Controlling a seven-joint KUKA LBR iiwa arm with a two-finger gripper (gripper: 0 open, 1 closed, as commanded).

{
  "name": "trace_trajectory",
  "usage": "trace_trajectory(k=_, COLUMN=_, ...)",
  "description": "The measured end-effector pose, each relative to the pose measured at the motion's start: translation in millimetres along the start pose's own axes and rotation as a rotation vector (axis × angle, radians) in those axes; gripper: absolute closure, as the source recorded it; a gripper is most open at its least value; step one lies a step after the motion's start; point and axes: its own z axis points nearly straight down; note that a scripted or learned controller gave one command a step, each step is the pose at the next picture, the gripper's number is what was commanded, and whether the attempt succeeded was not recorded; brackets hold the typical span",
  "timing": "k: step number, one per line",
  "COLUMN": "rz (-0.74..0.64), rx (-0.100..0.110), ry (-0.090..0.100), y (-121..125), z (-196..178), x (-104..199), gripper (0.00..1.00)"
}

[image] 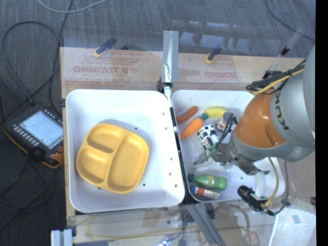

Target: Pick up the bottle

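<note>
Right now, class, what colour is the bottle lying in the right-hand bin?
Green, with a yellowish label: the bottle shows clearly in the camera view.

Divided tray [113, 158] in left bin [82, 101]; bottle [207, 181] near front of right bin [236, 96], behind marker [204, 191].

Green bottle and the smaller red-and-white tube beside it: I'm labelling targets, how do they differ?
The green plastic bottle is thicker and longer; the red-and-white tube is slimmer and shorter. The bottle is mostly green with a dark cap; the tube is red and white. The bottle lies nearer the gripper. Both lie on their sides in the right white bin.
</note>
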Motion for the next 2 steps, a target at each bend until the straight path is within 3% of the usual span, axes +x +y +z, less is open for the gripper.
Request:
trace_trajectory(k=1, rz=0.000, rx=0.004, ry=0.003, y=-0.6, z=-8.9, x=1.0, gripper=1.00)
trace_trajectory(k=2, rz=0.012, rx=0.024, ry=0.002, y=-7.0, z=-92.2, x=53.2, gripper=1.00)
